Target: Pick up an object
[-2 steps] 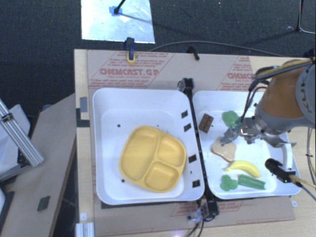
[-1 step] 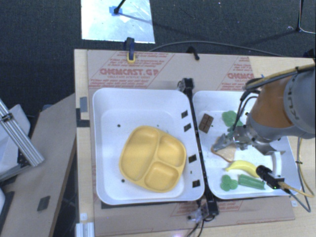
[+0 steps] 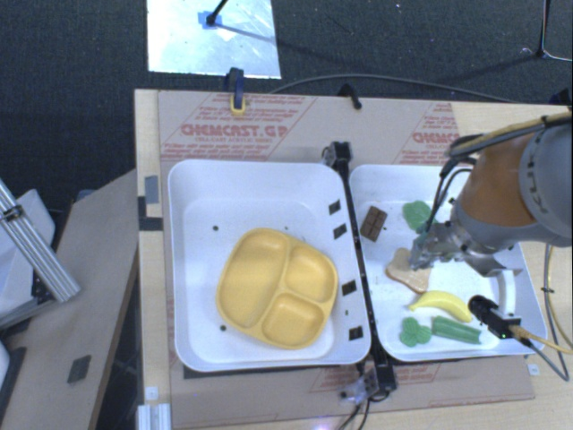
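My gripper hangs low in the right bin, right over a tan, toast-like piece. Its fingertips touch or nearly touch that piece's upper edge. Just below lies a yellow banana. A green leafy piece sits above the gripper, a brown chocolate-like block to its upper left. Near the front wall rest a green round-lobed piece and a green stick.
The left bin holds a yellow divided plate. A black divider with clips runs between the bins. My grey arm with its orange band covers the right bin's far right side.
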`<state>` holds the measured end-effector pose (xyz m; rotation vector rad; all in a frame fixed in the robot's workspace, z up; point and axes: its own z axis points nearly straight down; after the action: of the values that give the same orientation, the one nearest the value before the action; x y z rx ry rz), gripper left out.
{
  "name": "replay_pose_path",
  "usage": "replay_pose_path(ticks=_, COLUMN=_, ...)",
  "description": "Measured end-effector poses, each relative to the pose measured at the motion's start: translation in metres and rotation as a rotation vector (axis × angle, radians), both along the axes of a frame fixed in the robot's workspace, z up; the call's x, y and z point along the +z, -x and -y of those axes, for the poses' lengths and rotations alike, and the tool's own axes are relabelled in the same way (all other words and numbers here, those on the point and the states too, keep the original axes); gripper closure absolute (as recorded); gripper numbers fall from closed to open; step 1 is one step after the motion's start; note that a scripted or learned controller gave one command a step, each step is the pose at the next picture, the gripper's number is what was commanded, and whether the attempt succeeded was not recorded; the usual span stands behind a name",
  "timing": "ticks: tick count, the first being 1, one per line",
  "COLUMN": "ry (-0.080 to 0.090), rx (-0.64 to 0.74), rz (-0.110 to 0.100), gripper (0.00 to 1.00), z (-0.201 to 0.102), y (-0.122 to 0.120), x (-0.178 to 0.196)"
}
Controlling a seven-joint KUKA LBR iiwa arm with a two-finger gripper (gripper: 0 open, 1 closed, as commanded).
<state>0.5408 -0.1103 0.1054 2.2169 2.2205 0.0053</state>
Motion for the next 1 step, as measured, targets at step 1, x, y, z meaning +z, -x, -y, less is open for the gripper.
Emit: replay_pose_path(ticks=1, ry=0.000, rx=0.003, rz=0.002, gripper=1.00, z=-0.0071, y=-0.0020, x=0.0616)
